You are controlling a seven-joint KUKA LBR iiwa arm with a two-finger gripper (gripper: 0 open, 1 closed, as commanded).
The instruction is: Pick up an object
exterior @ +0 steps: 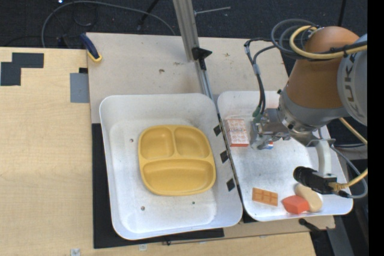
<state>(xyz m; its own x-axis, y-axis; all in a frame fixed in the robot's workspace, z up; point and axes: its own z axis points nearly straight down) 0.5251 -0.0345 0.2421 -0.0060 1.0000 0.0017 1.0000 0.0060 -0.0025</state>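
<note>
Yellow divided plate (pixel 177 160): we log it flat at the centre of the left bin (pixel 114 129), three compartments up. Right bin (pixel 282 177), four loose items. Pink-and-white box (pixel 236 131), at 10 o'clock against the wall shared with the left bin. Orange wafer (pixel 264 196), at 6 o'clock, lying flat. Red block (pixel 294 205), at 5 o'clock, touching a pale rounded piece (pixel 309 195) at its 1 o'clock. Gripper (pixel 264 139): lowered over the right bin at 3 o'clock of the box, just beside it. We cannot tell whether it is released or clenched, and we see no item in its grasp.
</note>
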